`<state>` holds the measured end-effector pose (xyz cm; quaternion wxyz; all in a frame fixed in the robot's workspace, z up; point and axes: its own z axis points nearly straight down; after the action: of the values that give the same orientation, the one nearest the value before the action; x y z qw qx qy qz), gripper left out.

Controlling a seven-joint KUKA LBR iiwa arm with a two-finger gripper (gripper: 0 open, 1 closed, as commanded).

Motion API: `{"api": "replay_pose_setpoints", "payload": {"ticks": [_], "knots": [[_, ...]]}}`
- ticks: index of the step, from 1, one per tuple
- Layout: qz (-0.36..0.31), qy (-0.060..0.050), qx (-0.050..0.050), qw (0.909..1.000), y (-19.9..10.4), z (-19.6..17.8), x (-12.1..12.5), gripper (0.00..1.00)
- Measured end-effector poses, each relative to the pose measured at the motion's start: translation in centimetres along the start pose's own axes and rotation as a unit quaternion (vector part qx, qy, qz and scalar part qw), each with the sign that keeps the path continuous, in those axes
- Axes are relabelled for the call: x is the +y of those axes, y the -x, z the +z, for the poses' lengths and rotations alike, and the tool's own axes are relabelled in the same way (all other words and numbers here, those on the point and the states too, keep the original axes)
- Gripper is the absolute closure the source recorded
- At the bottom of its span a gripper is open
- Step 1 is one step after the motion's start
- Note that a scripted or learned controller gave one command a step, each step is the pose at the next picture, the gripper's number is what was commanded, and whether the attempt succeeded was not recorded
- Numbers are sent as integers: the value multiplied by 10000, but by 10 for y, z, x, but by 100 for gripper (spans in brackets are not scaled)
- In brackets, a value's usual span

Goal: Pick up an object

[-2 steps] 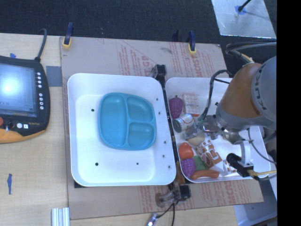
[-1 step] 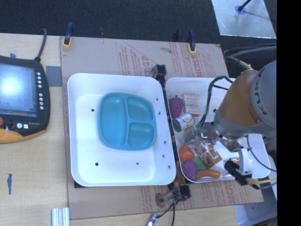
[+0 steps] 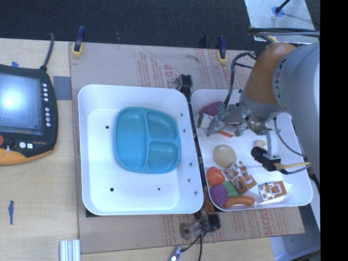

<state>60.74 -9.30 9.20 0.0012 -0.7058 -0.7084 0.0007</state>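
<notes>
On the cardboard-covered bench, the metal two-finger claw (image 3: 217,125) hangs low in the right white bin (image 3: 302,140), its grip state impossible to tell, apparently mid-reach, with the beige egg-shaped toy (image 3: 224,155) just below it awaiting a clean descent.

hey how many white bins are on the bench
2. The left bin holds a blue plate. The right bin holds toy food, with the tool down at its far end.
</notes>
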Motion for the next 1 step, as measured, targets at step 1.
{"api": "replay_pose_setpoints", "payload": {"ticks": [1], "knots": [[-6,9,-3,10000,-16,-101,49,0]]}}
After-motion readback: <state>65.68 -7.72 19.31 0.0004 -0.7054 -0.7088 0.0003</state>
